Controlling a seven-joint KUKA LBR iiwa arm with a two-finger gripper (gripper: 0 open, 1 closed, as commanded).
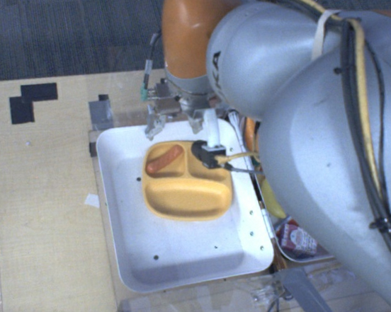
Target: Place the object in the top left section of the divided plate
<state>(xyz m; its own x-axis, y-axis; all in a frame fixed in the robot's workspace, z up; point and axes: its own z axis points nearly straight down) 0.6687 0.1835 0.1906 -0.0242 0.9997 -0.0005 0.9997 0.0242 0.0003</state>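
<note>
Status: reddish-brown sausage point(164, 160) lies in the top left section of the yellow plastic divided plate point(187, 201), slanted, and inside that section's walls as far as I can see. The plate sits in the left shallow white bin point(129, 217) on the pale wooden bench point(48, 228).

Pincer point(175, 124) hangs at the plate's far edge, near the bin's back rim. Its fingers point(154, 127) are spread wide with nothing between them, apart from the sausage.

Judgement: placement looks done, since the sausage sits free in the correct compartment. What's left is to pull the grey arm point(321, 135) clear without clipping the plate or bin wall, then confirm the sausage stays put behind the divider.

The large bottom section is bare. Top right section is partly hidden by robot hardware, so I can't tell. A red packet point(297, 238) shows in the right bin under the arm.
</note>
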